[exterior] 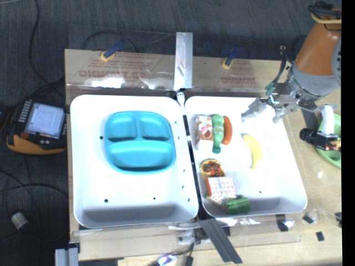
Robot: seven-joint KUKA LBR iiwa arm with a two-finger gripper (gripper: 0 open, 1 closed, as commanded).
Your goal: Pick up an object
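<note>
The right bin (277,170) holds several toy foods. A yellow banana (253,150) lies alone near its middle. Along its left side sit an orange carrot (227,128), a green vegetable (217,131) and a small printed packet (204,127). Further forward are a brown round item (211,167), a red and white box (222,188) and a green piece (237,205). My gripper (265,111) hangs over the bin's back right corner, open, with nothing between its fingers. It is up and to the right of the banana.
The left bin (89,193) holds a blue divided plate (138,140). A metal post (183,60) stands behind the wall between the bins. Green and white items (330,134) sit on the bench to the right. A handheld device (40,123) lies on the floor at left.
</note>
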